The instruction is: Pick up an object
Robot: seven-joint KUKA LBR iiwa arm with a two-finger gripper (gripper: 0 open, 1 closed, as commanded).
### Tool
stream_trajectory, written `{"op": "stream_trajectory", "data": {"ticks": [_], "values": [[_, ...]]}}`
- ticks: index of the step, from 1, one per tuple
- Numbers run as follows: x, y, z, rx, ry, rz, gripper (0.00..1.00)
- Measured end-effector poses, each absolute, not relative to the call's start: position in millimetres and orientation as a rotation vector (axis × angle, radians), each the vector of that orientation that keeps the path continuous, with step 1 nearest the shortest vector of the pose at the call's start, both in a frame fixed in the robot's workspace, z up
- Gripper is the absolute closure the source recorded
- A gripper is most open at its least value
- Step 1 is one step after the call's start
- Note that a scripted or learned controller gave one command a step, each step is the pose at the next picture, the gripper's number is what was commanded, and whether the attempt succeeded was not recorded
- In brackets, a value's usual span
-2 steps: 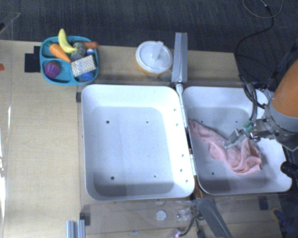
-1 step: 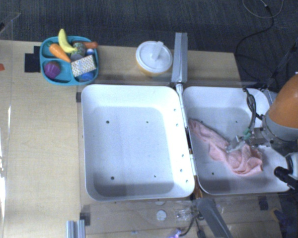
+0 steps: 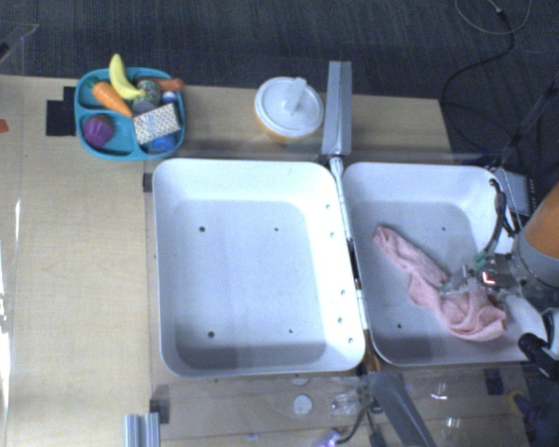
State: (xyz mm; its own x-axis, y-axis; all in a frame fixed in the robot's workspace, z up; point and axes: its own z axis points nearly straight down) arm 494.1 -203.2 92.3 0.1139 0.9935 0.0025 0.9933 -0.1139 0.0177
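A crumpled pink cloth lies in the right white bin, stretching from the bin's middle to its front right corner. My gripper is low over the right part of the cloth, at or just above its surface, with the grey arm and its orange band coming in from the right. The arm's wrist and cables hide the gripper's tips.
The left white bin stands beside the right one. Behind the bins sit a blue tray of toy food and a white lidded cup. A grey metal bar stands at the divide between the bins.
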Motion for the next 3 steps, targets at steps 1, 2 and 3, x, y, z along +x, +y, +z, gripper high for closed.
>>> {"op": "stream_trajectory", "data": {"ticks": [1, 2, 3], "values": [[496.7, -201.5, 103.8, 2.328, 2.085, 0.028, 1.00], [538.4, -152.5, 135.7, 2.319, 2.116, 0.004, 1.00], [551.0, -55.3, 211.7, 2.009, 2.410, 0.005, 1.00]]}}
